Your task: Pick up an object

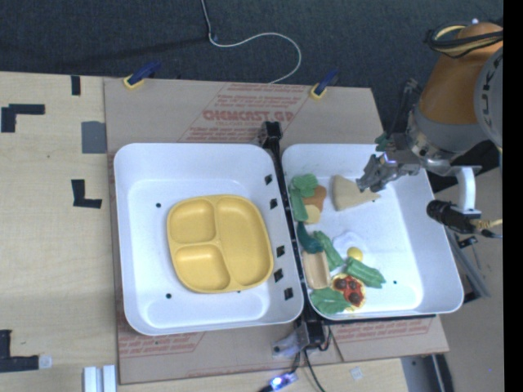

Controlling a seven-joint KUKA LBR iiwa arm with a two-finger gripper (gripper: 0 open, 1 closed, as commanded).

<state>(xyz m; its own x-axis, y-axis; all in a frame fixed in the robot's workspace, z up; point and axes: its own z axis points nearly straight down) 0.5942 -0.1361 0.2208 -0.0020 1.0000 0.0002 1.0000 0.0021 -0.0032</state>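
Grey two-finger gripper (373, 178) sits low in the right white bin (421, 280), touching a pale tan wedge-shaped piece (350, 194); finger state unclear.

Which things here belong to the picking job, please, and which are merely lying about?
Job:
gripper
tan wedge
toy food pile
right bin

Lying about:
yellow plate
left bin
white cable
clamps

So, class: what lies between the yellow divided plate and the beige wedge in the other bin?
In the camera view, between the yellow plate and the beige wedge lie the bins' meeting walls and a green toy.
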